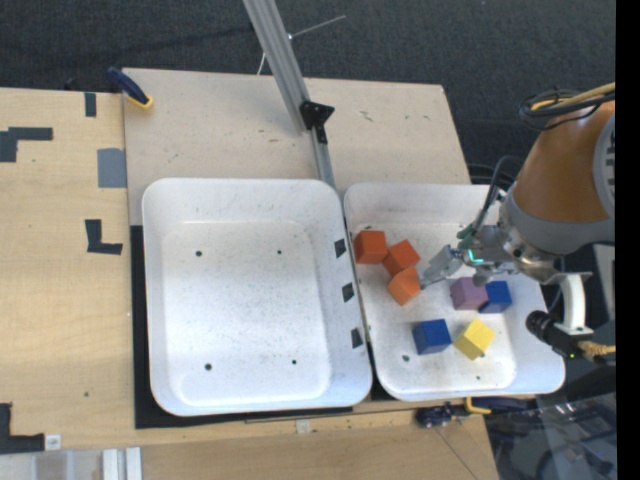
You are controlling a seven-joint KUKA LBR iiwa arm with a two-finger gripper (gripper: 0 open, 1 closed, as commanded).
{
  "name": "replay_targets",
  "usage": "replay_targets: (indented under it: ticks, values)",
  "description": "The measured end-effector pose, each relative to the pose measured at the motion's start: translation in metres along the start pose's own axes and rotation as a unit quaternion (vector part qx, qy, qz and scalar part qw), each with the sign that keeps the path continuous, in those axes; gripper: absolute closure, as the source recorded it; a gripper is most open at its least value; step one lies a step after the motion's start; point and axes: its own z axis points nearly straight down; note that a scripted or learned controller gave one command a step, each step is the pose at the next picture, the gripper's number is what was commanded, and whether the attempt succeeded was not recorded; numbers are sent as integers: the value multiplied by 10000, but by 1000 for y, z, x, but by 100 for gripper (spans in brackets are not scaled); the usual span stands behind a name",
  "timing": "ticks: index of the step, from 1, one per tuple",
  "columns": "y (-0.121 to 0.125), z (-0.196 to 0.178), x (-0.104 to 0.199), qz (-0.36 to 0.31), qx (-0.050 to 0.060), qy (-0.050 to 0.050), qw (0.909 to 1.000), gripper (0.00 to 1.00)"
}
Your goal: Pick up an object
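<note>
The right bin (420,200) holds several small blocks. Three orange blocks lie at its left: one (371,246) at the top, one (401,256) beside it, and one (404,286) below. A purple block (467,293) and a blue block (497,295) sit side by side under the wrist. Nearer the front are another blue block (431,335) and a yellow block (475,339). My gripper (438,268) reaches in from the right, low over the bin, with its tip just right of the lowest orange block. No block is visibly held.
The left bin (240,193) adjoins the right bin along a shared wall. A slanted metal pole (280,48) with a black clamp (317,115) rises behind the bins. A blue and yellow tool (130,86) lies at the bench's far left corner.
</note>
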Motion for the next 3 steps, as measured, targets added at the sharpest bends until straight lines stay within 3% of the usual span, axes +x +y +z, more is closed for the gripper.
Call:
replay_targets:
  ticks: [1,3]
  values:
    - [1,-2,0,-7,-21,-4,10000,0]
    - [1,86,5,-2,4,-2,10000,0]
